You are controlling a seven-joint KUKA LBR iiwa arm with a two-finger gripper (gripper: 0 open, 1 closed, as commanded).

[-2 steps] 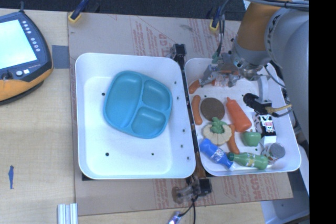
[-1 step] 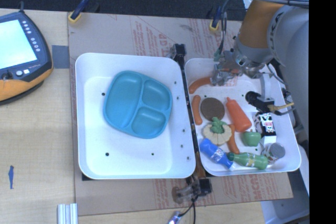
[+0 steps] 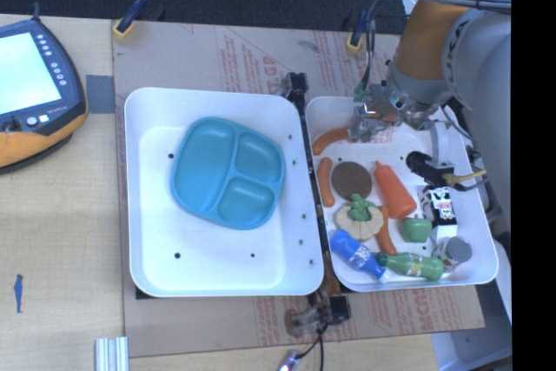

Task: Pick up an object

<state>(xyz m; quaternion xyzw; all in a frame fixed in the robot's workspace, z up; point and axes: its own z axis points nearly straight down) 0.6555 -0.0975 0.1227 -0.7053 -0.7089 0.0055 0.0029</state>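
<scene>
Over the far end of the right white bin (image 3: 483, 272), my gripper (image 3: 367, 128) hangs low; can't tell its state from this angle. Nearest target: curved orange sausage-shaped toy (image 3: 328, 138), just left of me, long axis roughly left-right. Brown round disc (image 3: 352, 179) lies near-side of it, orange carrot toy (image 3: 395, 191) to the right. Bin wall crowds the sausage's left end. Blue divided plate (image 3: 228, 173) sits in the left bin.

The brown cardboard sheet (image 3: 261, 56) under the two white bins has red printed letters on it, but they are too faint and small to read. The small black and white carton (image 3: 442, 209) in the right bin has markings too blurry to make out.
</scene>
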